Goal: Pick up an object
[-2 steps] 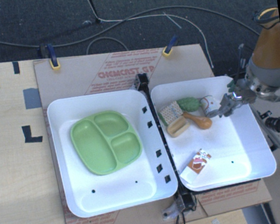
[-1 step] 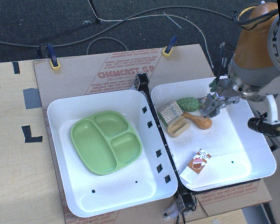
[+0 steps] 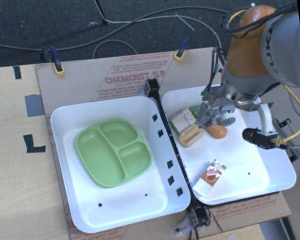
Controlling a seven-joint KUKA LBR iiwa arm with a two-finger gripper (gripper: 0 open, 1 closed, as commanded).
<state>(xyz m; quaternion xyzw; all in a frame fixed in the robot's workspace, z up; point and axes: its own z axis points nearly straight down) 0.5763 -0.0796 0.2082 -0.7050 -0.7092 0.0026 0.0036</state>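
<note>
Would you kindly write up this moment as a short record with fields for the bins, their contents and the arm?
left bin: holds a green divided plate
right bin: bun-like item, orange item, checkered packet, small red-and-white carton
carton position: apart from the rest, nearer the front
gripper: low over the cluster at the bin's back
grasp: nothing visibly held

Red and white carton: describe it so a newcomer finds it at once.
Look in the right bin, toward its near edge. The red and white carton lies alone there, apart from the cluster of food items by the gripper; it is the only red-printed thing.
</note>
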